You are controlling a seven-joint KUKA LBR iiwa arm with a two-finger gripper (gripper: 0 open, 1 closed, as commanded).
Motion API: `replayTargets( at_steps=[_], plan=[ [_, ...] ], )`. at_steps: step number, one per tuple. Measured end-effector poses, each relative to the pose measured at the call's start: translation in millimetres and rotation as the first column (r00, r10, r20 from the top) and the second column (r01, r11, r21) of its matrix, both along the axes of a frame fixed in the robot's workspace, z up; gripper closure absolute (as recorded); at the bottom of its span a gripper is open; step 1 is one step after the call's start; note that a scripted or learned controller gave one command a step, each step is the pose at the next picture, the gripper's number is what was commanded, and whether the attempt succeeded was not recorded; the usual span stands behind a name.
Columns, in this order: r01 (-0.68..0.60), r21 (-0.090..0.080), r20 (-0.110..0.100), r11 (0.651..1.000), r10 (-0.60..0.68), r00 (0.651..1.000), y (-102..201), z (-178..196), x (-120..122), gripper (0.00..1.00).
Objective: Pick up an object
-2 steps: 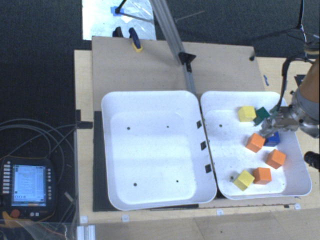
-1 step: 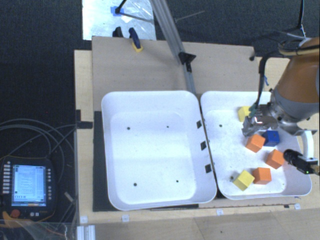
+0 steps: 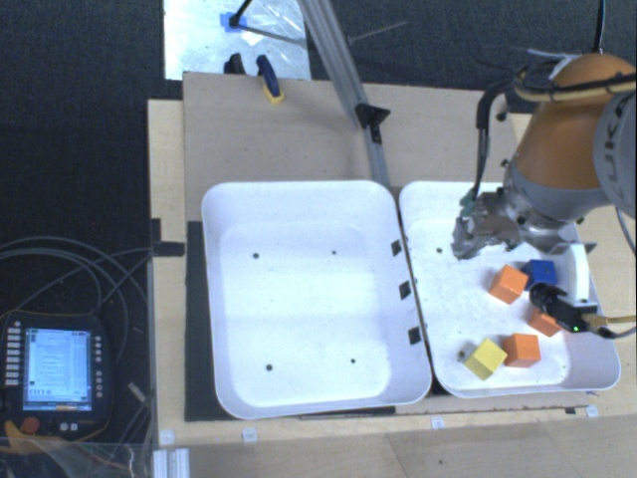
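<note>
The right bin [image 3: 438,217] holds several small blocks. An orange cube [image 3: 508,284] lies near its middle, a blue block [image 3: 542,271] just right of it, a second orange cube [image 3: 522,350] and a yellow cube [image 3: 486,358] near the front rim, and a small orange piece [image 3: 543,322] by the right side. My gripper [image 3: 468,241] hangs over the upper middle of this bin, up and left of the first orange cube, apart from it. Nothing shows between its dark fingers.
The left bin [image 3: 299,202] sits beside the right one, joined by dark clips. A grey pole [image 3: 338,58] slants across the back of the bench. A teach pendant [image 3: 55,371] with cables lies at the far left on the floor.
</note>
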State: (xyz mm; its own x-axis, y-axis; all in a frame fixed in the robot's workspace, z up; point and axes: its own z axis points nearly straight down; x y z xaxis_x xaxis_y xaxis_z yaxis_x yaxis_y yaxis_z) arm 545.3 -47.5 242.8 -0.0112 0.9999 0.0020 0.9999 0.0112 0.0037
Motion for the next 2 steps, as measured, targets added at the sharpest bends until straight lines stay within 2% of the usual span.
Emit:
replayTargets(
  at_steps=[2],
  plan=[
    [0.000,0.001,-0.001,1.000,0.000,1.000,106.8,14.6,18.8,1.00]
  ],
)
